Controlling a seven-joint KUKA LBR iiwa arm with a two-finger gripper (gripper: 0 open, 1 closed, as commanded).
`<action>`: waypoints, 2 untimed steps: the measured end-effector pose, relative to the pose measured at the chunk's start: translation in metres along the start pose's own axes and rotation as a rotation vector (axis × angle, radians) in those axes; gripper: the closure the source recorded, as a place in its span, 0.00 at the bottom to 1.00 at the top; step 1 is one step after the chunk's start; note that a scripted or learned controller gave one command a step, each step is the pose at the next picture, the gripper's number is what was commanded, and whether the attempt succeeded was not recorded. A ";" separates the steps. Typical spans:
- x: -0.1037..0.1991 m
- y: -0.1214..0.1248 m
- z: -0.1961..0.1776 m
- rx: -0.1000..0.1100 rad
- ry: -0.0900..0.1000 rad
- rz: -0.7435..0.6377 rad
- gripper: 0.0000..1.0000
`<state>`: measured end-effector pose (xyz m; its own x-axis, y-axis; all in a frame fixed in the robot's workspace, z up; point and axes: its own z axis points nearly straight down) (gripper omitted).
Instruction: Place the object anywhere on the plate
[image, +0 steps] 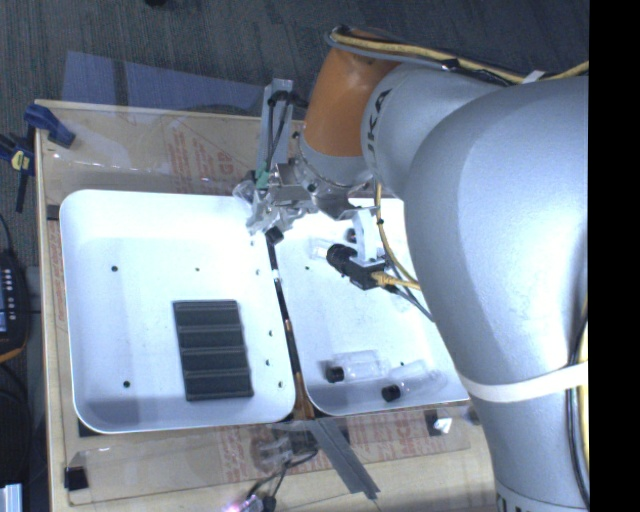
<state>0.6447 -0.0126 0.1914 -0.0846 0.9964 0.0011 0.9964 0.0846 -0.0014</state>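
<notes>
We see a dark ribbed plate (212, 350) lying flat in the left bin (100, 230), toward its near side. In the right bin (330, 300) we see two small clear objects with dark ends (352, 366) (408, 381) lying side by side near the front wall.

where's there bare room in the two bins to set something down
Left bin: bare white floor all around the dark ribbed plate, widest above it and to its left. Right bin: clear plastic pieces crowd the near edge, and the arm and gripper cover the far part; a bare strip lies between.
</notes>
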 end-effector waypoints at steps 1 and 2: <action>0.075 -0.066 0.001 0.004 0.000 0.106 1.00; 0.160 0.006 0.074 0.006 -0.002 0.245 1.00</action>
<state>0.6371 0.1477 0.1175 0.1592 0.9872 -0.0018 0.9872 -0.1592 -0.0072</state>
